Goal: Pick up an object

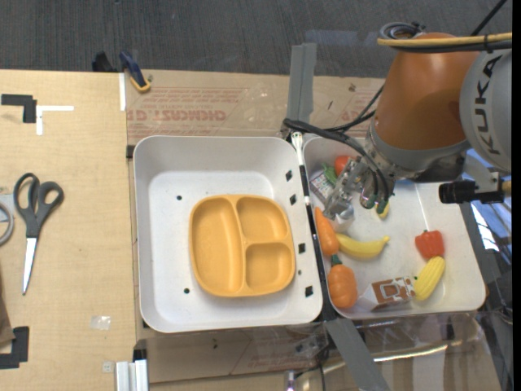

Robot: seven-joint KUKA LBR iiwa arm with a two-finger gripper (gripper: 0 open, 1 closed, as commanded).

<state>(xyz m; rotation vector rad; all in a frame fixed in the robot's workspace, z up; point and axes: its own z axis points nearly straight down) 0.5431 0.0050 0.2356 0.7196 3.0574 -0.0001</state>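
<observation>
From the camera above, the grey arm (pixel 423 96) with its broad orange band is reaching in from the right, and part of the black lettering "KUKA" is showing on its grey casing at the right edge. Behind the bins a sheet of brown cardboard (pixel 212 112) is lying flat, carrying red print that is reading upside down and cannot be made out with certainty.

The end effector (pixel 364 189) is hanging over the back left part of the right bin (pixel 464 296), a shallow white plastic tray. How far its fingers are parted cannot be told, and nothing is clearly showing between them. Just beside it a crumpled clear packet (pixel 328 192) is lying against the bin wall.

Lower in the same bin, a smooth curved yellow banana (pixel 364 246) is lying near the middle. Two orange carrots (pixel 327 236) (pixel 343 286) are lying along the left wall, a red pepper (pixel 430 243) is sitting just above a bumpy yellow corn cob (pixel 429 276), and a small brown box (pixel 391 292) is resting at the front.

The left bin (pixel 163 243) is holding a glossy yellow plate (pixel 242 243) divided into three compartments.

On the pale wooden worktop (pixel 73 259) at left, grey-handled scissors (pixel 32 218) are lying well apart from the bins.
</observation>
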